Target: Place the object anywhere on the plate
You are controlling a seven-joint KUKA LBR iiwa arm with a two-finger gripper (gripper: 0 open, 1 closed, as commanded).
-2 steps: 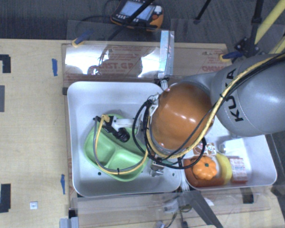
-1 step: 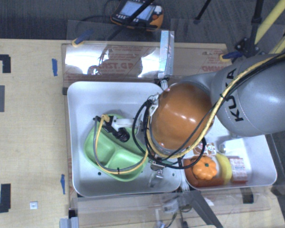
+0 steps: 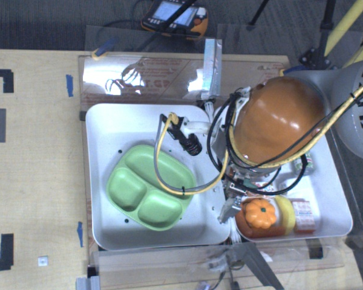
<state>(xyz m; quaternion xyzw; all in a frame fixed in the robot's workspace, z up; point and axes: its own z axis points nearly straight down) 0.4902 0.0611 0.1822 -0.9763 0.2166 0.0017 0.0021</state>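
Observation:
A green plate with three compartments lies tilted in the left white bin, and nothing rests on it. In the right bin's front left corner sits an orange pumpkin-like toy with a green stem. My gripper hangs low at the wall between the two bins, just left of that orange toy and close against it. The arm's orange band looms above the right bin and hides much of its floor. Nothing shows as held.
Beside the orange toy lie a yellow object and a small packet with a red label. A yellow cable loops from the wrist out over the plate's right side. The right bin has bare floor at its right edge.

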